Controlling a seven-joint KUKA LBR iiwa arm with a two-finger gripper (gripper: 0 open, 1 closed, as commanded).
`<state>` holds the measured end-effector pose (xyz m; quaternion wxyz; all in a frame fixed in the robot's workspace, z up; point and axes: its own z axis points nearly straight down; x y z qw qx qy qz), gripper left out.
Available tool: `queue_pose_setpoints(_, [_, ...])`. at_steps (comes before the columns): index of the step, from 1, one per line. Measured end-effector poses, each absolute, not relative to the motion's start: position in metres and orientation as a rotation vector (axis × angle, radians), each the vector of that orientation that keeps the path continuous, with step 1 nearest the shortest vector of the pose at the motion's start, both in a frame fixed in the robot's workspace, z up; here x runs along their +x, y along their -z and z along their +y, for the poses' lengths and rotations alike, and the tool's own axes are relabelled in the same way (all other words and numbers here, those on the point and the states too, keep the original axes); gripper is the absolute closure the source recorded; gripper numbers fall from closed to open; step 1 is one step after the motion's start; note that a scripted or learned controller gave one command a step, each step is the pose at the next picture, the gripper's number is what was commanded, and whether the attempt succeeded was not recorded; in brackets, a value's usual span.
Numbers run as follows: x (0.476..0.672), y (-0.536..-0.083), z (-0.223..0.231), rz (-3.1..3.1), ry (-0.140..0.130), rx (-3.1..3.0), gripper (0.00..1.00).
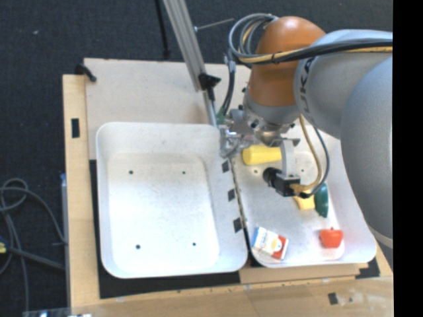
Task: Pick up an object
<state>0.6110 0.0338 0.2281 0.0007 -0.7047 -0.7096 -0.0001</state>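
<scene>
Tool [263, 142] is hovering just over yellow block [260, 155] at right bin's [281, 218] far edge, long axis running along that edge; can't tell if tool's apart or together.

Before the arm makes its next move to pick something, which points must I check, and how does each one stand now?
1. Things to pick in the right bin: ok. A yellow block, a carton, a red piece and a green piece lie there.
2. Hand near a target: ok, it is just over the yellow block.
3. Hand already holding something: cannot tell, the wrist hides it.
4. Block apart from the other things: ok, they lie nearer the front.
5. Room beside the shared wall: probably not ok, the block lies close to it.
</scene>
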Motion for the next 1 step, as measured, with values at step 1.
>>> queue_pose_setpoints(1, [0.5939, -0.2428, 0.0845, -2.229, 0.003, -2.211, 1.00])
